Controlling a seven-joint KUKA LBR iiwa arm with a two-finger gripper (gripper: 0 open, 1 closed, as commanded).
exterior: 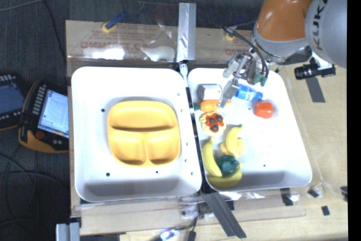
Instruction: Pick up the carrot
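Just carrot (pixel 209 105) beside claw (pixel 225 100)

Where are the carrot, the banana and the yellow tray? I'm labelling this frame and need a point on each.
carrot (pixel 209 105): camera view, middle of its orange body, right bin's upper left.
banana (pixel 211 162): camera view, its curved middle, right bin's lower left.
yellow tray (pixel 144 131): camera view, central divider, in the left bin.

The arm (pixel 333 20) bears the letters "KUK".
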